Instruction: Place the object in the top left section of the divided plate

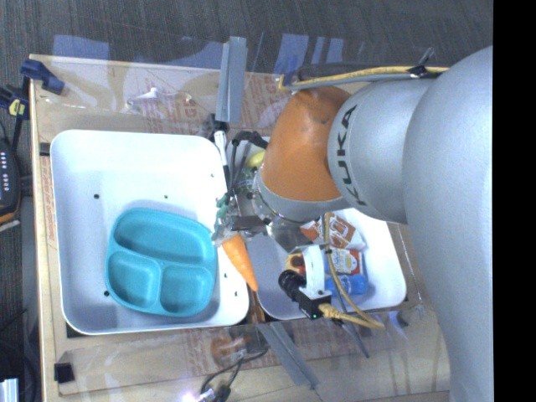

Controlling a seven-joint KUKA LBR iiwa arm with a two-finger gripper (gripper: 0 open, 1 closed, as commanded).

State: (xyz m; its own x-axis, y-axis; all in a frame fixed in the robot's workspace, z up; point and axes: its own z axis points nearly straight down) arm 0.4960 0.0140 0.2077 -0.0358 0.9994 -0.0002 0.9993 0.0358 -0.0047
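My pincer [228,231] hangs over the seam where the two white bins meet, and I cannot tell from this slanted look down whether it is apart or together, since my own wrist and orange band [297,153] cover most of it. Just below the pincer, its upper end touching or very nearly touching the tip, lies the carrot [239,259], tilted so that its thin end points down and away toward the right bin; whether it is clamped or merely lying on the bin rims under me I cannot say. To the pincer's left, well within the left bin [75,166], sits the blue plate [161,262], with one long section along its upper side and two smaller ones along its lower side; its near rim comes close to the carrot but stays apart from it. No section of the plate has the carrot in it. To the pincer's right, in the right bin [394,287], I see a packet [339,241] with red and white print, partly under my wrist, and something blue [352,285] just beyond it. A yellow cable [347,316] curls across that bin's lower rim. My grey arm [419,157] fills the space farther right, above the worktop [126,99] that carries both bins.
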